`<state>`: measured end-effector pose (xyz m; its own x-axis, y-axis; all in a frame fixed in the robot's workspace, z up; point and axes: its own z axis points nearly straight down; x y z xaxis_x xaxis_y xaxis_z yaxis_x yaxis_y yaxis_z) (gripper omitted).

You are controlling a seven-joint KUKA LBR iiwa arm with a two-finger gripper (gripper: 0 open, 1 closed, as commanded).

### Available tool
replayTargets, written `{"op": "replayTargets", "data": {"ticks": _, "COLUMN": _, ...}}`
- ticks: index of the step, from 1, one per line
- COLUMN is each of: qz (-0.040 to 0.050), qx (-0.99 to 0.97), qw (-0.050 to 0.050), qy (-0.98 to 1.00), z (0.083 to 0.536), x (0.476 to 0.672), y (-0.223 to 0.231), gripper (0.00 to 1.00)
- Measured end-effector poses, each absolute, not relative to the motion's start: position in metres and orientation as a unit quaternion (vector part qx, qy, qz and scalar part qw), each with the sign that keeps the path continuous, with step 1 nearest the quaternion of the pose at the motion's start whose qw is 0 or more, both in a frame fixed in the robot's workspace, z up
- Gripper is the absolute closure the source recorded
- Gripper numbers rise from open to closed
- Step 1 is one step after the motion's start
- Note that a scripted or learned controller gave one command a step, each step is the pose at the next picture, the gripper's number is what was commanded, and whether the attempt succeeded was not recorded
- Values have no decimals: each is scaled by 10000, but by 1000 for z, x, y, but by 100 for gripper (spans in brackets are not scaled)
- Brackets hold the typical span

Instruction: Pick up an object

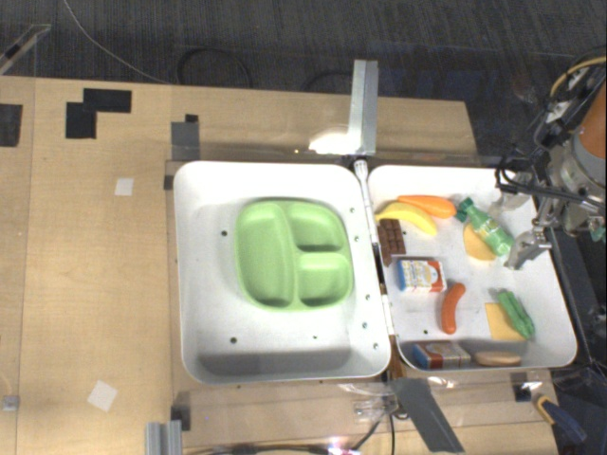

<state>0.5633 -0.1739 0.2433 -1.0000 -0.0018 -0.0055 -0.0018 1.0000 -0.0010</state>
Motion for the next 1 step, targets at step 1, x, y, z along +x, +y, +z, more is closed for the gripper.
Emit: {"op": "replayTargets", "data": {"ticks": 1, "qz": -7, "qx": -10, "qw": 43, "qy": 10000, "z": 98, "x": 564, "y": -127, "gripper": 0}}
